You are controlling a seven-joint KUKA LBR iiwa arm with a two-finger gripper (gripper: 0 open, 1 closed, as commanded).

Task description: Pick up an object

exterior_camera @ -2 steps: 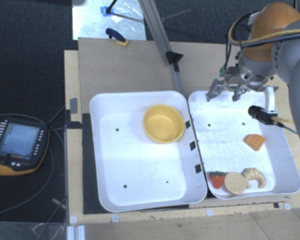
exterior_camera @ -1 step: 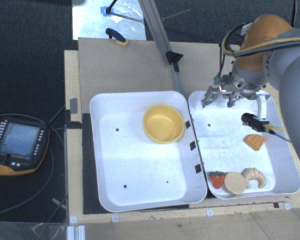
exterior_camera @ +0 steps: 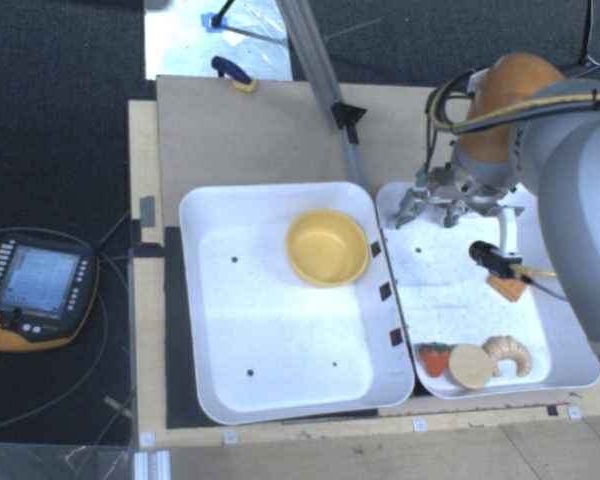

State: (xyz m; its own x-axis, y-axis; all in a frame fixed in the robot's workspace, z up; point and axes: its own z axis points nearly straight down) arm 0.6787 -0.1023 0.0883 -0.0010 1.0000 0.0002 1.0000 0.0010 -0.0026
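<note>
- End effector (exterior_camera: 443,208) of the grey arm (exterior_camera: 570,168) hangs above the far end of the right shallow white plastic bin (exterior_camera: 440,303), close to its far rim. We cannot tell whether it is spread or pressed together.
- Things to pick lie nearer in that same bin. A small orange wedge-shaped block (exterior_camera: 507,289) sits toward the right side, at the edge of the arm's bulk.
- Along the near wall we see a row: a small red-and-orange rounded piece (exterior_camera: 435,359), a round tan disc (exterior_camera: 471,366) and a pale curved croissant-shaped piece (exterior_camera: 510,353), each touching or just beside the next.
- The left shallow white plastic bin (exterior_camera: 280,368) holds a round yellow plastic bowl (exterior_camera: 327,247), upright, in its far right part, with both bins' walls between it and the end effector.
- A slanted grey metal pole (exterior_camera: 315,58) with a black clamp (exterior_camera: 348,116) crosses the pale tabletop (exterior_camera: 250,138) and comes down near the bins' far corners, just left of the end effector.
- A blue-and-yellow clamp (exterior_camera: 233,72) grips the far edge of the tabletop, and a control pendant with a lit screen (exterior_camera: 35,288) lies on the dark floor.
</note>
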